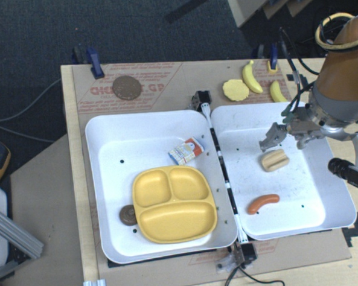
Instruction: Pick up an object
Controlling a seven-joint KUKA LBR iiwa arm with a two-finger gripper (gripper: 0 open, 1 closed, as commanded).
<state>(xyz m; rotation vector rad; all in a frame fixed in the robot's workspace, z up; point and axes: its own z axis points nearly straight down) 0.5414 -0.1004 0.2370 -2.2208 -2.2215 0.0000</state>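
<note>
Nearest in my right bin (335, 217) lies the sausage (263, 203), free to take. Beyond it the bread roll (274, 160) sits just under my pincer (274, 137), which hovers above, holding nothing; how far it's open I cannot tell.

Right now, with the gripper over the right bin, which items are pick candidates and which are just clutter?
Candidates, in the right bin:
- bun, just below the gripper
- sausage, near the front

Clutter:
- left bin: yellow tray, carton, brown disc
- on the bench behind the bins: bananas, yellow slice, brown lid
</note>
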